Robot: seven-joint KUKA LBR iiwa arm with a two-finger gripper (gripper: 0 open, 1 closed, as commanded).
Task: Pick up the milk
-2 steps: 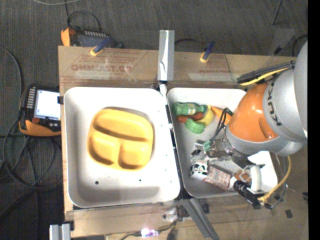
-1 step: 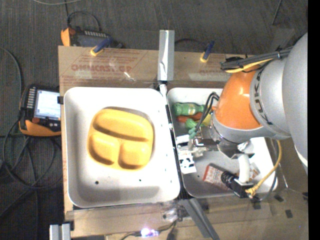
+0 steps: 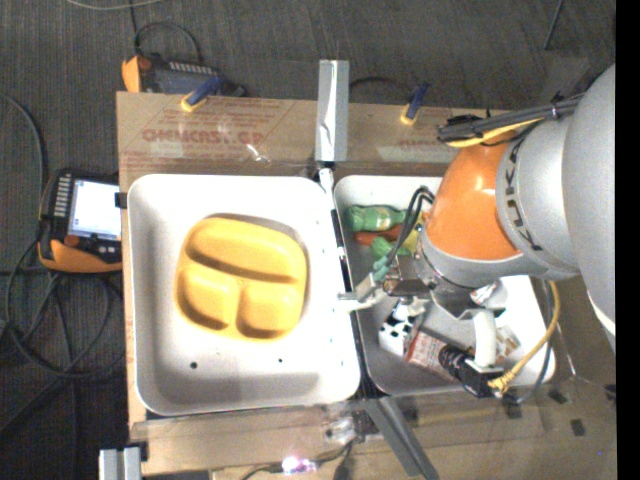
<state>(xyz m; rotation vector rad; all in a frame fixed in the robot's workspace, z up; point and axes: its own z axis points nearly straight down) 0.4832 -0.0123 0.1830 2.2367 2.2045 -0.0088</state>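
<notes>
Two shallow white bins are seen side by side on the worktop (image 3: 140,158), which is covered by a brown cardboard sheet. The left bin (image 3: 150,368) is occupied by a yellow compartmented tray (image 3: 242,276) lying near its middle. The right bin (image 3: 530,368) is largely covered by the grey arm (image 3: 560,188) with its orange band, which is stretched in from the right. The pincer (image 3: 395,286) is seen low over the left part of the right bin, close to the divide between the bins; how far it is open cannot be told, and nothing is seen clamped in it. The milk (image 3: 400,330), a small carton with black and white patches, is found just near of the pincer, beside a red-labelled packet (image 3: 425,350). A green bottle (image 3: 375,216) is lying at the far end of the same bin.
</notes>
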